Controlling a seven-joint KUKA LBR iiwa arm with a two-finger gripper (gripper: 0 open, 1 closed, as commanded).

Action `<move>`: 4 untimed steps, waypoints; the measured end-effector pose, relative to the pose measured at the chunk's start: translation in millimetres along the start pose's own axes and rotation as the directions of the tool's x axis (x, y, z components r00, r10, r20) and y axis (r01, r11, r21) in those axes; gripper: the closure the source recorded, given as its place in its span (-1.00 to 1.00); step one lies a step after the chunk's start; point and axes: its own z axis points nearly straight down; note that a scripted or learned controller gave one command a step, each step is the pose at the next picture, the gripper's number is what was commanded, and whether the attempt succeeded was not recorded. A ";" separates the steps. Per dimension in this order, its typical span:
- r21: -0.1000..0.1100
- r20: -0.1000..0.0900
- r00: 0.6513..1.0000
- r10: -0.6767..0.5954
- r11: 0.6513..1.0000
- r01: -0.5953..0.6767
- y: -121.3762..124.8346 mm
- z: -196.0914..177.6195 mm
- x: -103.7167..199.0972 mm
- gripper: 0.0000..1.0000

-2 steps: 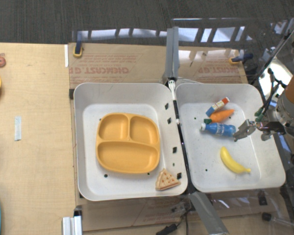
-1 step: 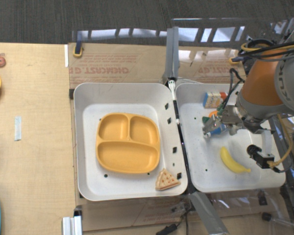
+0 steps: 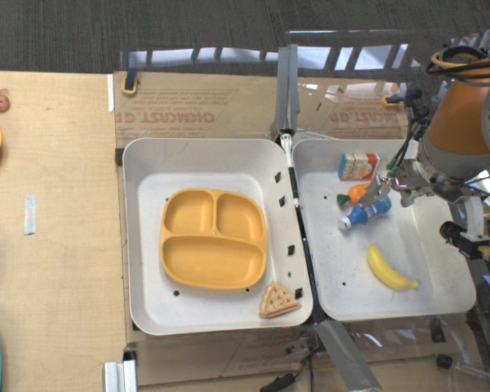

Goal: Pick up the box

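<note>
The small printed carton box (image 3: 358,167) is lying near the right bin's (image 3: 441,305) far edge, beside a blue bottle (image 3: 366,213) and carrot (image 3: 355,193). The gripper (image 3: 381,188) is hovering just beside them; a curved banana (image 3: 389,269) is resting nearer the front edge

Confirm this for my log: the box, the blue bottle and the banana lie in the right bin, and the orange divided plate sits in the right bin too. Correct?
Not quite. The orange divided plate sits in the left bin, next to a waffle-like wedge, as the camera view shows. The rest stands: the box, the blue bottle and the banana lie in the right bin.
</note>
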 end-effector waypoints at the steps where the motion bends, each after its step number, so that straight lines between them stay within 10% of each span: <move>1: 0.006 -0.014 0.998 0.058 0.998 -0.058 77.4 43.7 -61.3 -1.00; 2: 0.002 -0.001 0.983 -0.182 0.983 0.182 78.0 46.4 2.9 -1.00; 3: 0.001 -0.001 0.994 -0.112 0.994 0.112 -15.9 46.7 20.1 -1.00; 4: 0.000 0.001 0.995 -0.101 0.995 0.101 24.1 46.3 -39.5 -1.00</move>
